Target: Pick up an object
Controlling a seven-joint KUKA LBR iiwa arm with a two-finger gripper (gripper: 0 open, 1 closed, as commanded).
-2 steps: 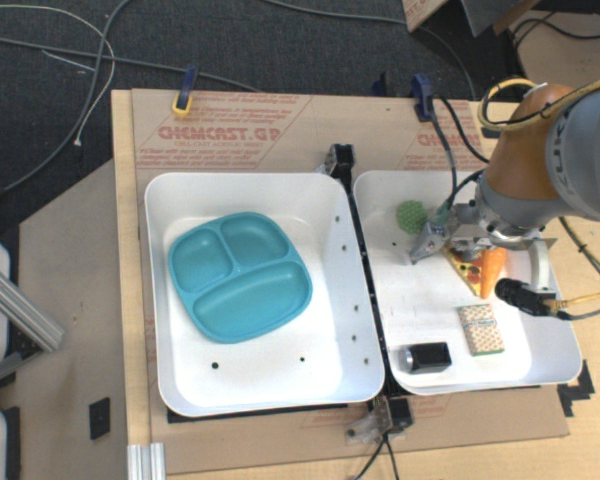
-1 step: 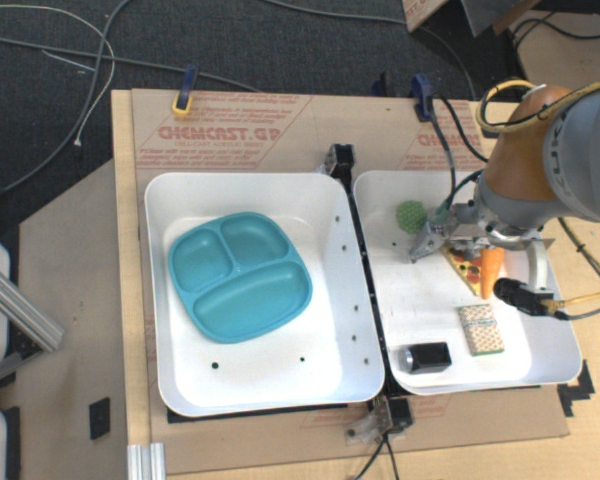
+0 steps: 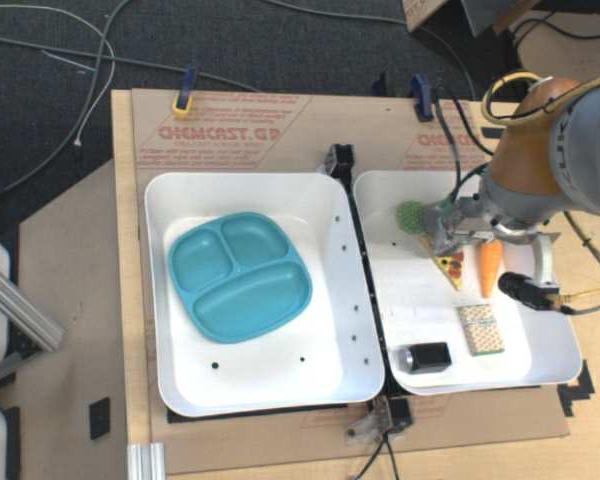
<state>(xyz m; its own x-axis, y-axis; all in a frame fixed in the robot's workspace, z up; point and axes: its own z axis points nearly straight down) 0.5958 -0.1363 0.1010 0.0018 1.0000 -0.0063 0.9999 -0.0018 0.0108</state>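
- Objects for picking lay in the right bin [image 3: 540, 368]: an orange carrot [image 3: 489, 266], a pizza-slice toy [image 3: 452, 267], a green leafy piece [image 3: 411, 216], a small patterned packet [image 3: 481, 329] and a black block [image 3: 427, 357].
- Carrot stood lengthwise near-to-far, just right of the pizza-slice toy, toward the far half of the bin.
- Green leafy piece sat at the far left of that bin, just left of the arm's wrist.
- Patterned packet lay near of the carrot; black block lay nearest, left of the packet, close to the bin's near rim.
- Gripper [image 3: 450, 238] was lowered into the right bin beside the green piece, over the far end of the pizza-slice toy; could not tell whether released or clenched, with the wrist hiding the tips.
- Grey arm [image 3: 580, 158] with orange band [image 3: 525, 148] reached in from the right.
- Left bin [image 3: 170, 368] held a teal divided plate [image 3: 241, 276], three compartments, lying flat near the middle.
- Both bins rested side by side, touching, on a cardboard sheet [image 3: 230, 128] with red print, clamped at the far edge by blue clamps [image 3: 187, 86].
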